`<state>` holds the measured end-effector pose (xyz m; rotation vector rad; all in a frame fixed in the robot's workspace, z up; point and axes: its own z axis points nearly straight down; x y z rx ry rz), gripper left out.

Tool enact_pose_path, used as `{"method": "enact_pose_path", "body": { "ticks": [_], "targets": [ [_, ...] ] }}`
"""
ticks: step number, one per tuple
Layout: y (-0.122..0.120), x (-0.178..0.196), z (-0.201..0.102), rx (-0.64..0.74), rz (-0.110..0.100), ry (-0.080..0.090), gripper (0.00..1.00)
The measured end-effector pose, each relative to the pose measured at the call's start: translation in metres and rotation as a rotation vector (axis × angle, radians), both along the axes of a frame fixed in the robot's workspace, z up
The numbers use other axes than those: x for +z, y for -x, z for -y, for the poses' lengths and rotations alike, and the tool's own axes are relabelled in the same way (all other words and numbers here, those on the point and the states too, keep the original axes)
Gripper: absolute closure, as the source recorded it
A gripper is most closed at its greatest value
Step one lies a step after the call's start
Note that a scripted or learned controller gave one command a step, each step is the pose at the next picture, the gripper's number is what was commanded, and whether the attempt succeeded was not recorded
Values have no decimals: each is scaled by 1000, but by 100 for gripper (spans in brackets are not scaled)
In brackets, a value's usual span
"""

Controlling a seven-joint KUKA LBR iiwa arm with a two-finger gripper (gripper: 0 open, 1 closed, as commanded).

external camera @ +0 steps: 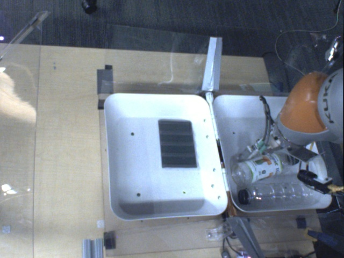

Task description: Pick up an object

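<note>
Clear bottle (pixel 279 193) lies at 6 o'clock in right bin (pixel 236 112), labelled bottle (pixel 259 169) just above. Gripper (pixel 269 144) hangs at labelled bottle's 12 o'clock; claw state: cannot tell. Step: approach. Next: descend, close on bottle. Left bin (pixel 123 144) carries dark pad (pixel 177 143).

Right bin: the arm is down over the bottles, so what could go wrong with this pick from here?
1. The labelled bottle and the clear bottle lie close together on their sides; a grasp could catch both or neither.
2. Both are round and could roll away when nudged.
3. The clear bottle sits against the right bin near wall, leaving little room beside it. The gripper is hidden under the wrist, so I cannot judge its alignment.
</note>
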<state>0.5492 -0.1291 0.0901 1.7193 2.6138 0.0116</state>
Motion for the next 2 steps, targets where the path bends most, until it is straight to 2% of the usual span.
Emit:
{"method": "enact_pose_path", "body": {
  "ticks": [1,2],
  "targets": [
    [-75,-2,29,-139,-4,-1,0],
    [-62,-1,-32,-59,-3,-3,0]
  ]
}}
